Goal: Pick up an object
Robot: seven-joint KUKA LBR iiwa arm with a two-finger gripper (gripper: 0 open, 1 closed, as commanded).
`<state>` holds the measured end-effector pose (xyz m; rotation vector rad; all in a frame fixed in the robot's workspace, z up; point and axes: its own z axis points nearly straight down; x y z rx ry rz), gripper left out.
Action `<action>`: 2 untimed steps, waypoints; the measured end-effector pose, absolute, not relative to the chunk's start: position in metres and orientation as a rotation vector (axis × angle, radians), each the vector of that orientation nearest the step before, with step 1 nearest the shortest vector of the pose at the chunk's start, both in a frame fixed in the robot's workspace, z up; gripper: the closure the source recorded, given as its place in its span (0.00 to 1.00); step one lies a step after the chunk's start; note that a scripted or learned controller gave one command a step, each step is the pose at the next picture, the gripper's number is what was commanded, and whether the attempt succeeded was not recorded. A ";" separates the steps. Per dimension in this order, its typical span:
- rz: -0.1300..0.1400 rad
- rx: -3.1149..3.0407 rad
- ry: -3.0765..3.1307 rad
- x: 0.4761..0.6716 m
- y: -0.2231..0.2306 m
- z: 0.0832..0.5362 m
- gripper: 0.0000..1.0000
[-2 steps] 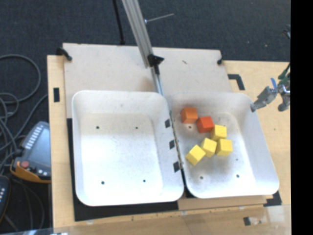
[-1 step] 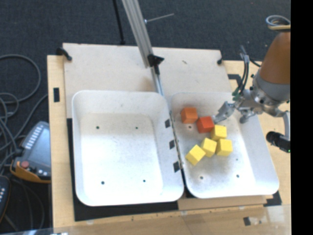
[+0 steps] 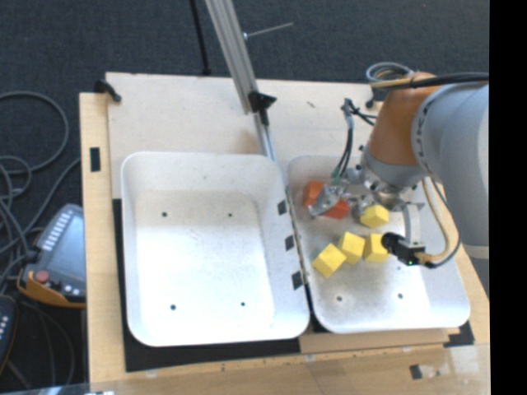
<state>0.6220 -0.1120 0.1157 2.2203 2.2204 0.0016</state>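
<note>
Near the right bin's (image 3: pixel 449 303) left wall, jaws over orange blocks (image 3: pixel 313 193), their state unclear, yellow cubes (image 3: pixel 352 246) close below.

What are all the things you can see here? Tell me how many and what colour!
Bins: 2, white, side by side on the bench; left bin, right bin.
Yellow blocks: 4, in the right bin.
Orange pieces: 2, upper left of the right bin, by the gripper.
Pole: 1, silver, slanting down to the gap between the bins.
Handset: 1, grey and orange, on the floor at left.
Cables: black, on the floor at left.
Arm: 1, grey with orange band, over the right bin.
Gripper: 1, beside the orange pieces.
</note>
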 end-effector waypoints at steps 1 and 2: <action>0.000 2.220 2.220 0.666 -0.102 0.103 0.00; -0.002 2.211 2.225 0.668 -0.103 0.113 1.00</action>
